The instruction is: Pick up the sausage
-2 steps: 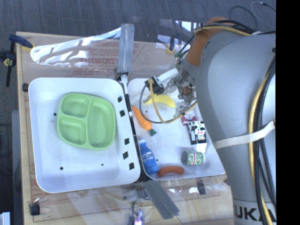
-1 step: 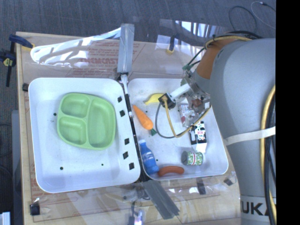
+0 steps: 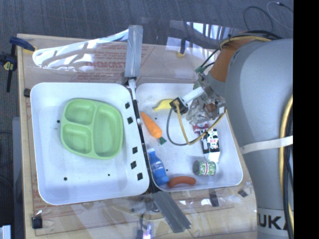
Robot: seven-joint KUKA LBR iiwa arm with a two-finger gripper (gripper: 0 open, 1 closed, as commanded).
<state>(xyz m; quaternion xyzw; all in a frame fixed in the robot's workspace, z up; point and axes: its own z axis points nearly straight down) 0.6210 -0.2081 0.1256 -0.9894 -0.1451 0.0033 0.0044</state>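
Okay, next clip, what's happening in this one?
A grey arm reaches into the right white bin, its tool over the bin's upper part. The reddish-brown sausage lies untouched at the bin's near edge, beside a blue bottle and a small green can. An orange carrot lies nearby.

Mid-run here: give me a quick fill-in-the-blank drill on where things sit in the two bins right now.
1. The green divided plate lies in the ____ bin.
2. The sausage lies along the right bin's near edge, between the blue bottle and the ____.
3. The toy lying just right of the divider, above the blue bottle, is a ____.
4. The hand hangs over the ____ bin, apart from the sausage.

Missing words: left; can; carrot; right
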